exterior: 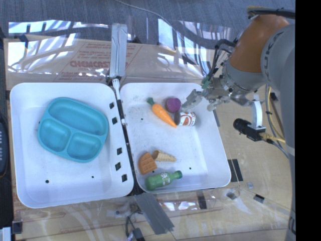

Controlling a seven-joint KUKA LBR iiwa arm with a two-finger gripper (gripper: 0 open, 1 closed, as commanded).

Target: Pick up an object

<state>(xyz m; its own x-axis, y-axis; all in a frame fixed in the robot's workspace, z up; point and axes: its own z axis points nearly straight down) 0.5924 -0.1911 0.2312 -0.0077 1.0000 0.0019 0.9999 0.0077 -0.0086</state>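
Teal tray, orange carrot, green bottle.

A blue three-compartment tray lies in the left white bin, which sits edge to edge with the right white bin on the table, while a sheet of printed cardboard lies just behind the left white bin.

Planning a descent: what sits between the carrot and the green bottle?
In the camera view, the ice-cream cone lies between carrot and green bottle, beside an orange piece.
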